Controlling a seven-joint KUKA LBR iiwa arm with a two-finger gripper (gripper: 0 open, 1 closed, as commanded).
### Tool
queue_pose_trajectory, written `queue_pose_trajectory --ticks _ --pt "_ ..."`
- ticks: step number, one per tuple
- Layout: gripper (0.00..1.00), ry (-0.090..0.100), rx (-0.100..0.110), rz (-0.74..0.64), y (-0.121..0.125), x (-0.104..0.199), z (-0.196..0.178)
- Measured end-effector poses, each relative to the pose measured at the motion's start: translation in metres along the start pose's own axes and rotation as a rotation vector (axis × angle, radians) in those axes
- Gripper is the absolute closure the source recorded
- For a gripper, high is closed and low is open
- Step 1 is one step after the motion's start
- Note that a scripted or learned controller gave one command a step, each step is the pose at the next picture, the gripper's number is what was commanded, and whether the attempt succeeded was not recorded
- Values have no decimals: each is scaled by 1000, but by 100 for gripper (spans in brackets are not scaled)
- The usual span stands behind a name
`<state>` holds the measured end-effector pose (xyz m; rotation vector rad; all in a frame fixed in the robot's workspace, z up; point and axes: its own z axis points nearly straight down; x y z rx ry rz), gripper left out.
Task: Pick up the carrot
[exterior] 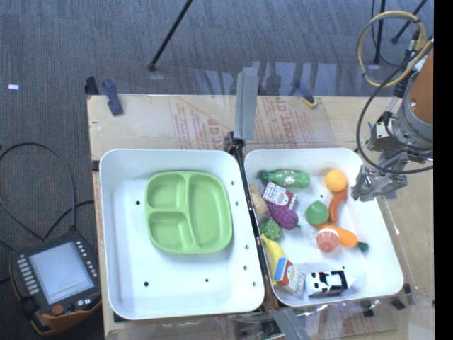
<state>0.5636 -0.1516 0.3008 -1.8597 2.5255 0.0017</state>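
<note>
- Our pincer (373, 184) hovers at the bin's right rim; open or closed, we cannot tell.
- Slim orange plastic carrot (347, 236) lies below-left, ungripped.

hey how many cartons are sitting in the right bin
2. An orange and white carton at the near edge left of centre, and a black and white cow-print carton right beside it. Others could lie hidden under the toys.

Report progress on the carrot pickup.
Done: nothing visibly. The carrot lies in the right bin, beside a pink cup. In hand: the gripper sits at that bin's right rim, above the carrot, nothing seen in it. Left: reach, grasp, lift.
</note>
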Motion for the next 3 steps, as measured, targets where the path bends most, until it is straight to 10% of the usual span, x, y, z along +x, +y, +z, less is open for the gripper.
queue_pose_trajectory --ticks 1,2,3 --pt "100 -3 -16 -306 29 19 181" --pt "100 -3 -8 -398 -17 20 216" --pt "100 0 3 -47 8 -30 114"
